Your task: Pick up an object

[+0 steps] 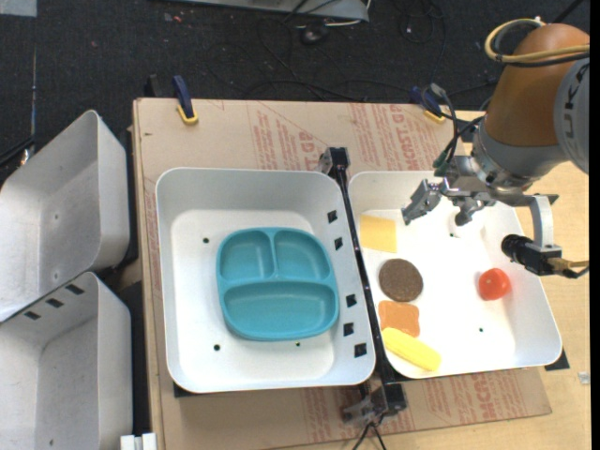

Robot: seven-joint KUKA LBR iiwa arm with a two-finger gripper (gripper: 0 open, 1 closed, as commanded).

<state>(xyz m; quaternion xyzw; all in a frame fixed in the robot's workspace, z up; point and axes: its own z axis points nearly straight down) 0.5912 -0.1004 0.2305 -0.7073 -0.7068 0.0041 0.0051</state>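
Two white bins sit on a cardboard-topped bench. Gripper (441, 206), fingers spread and holding nothing, hovers over the right bin (525, 350); approach step. Next: descend onto the nearby cheese slice (379, 232).

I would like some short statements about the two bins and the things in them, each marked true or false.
1. The blue divided plate lies in the left bin. True.
2. The red ball sits on the plate. False: it lies in the right bin.
3. The gripper holds the brown disc. False: the disc lies on the bin floor, and the open gripper is above the bin, apart from it.
4. The yellow square lies near the divider between the bins. True.
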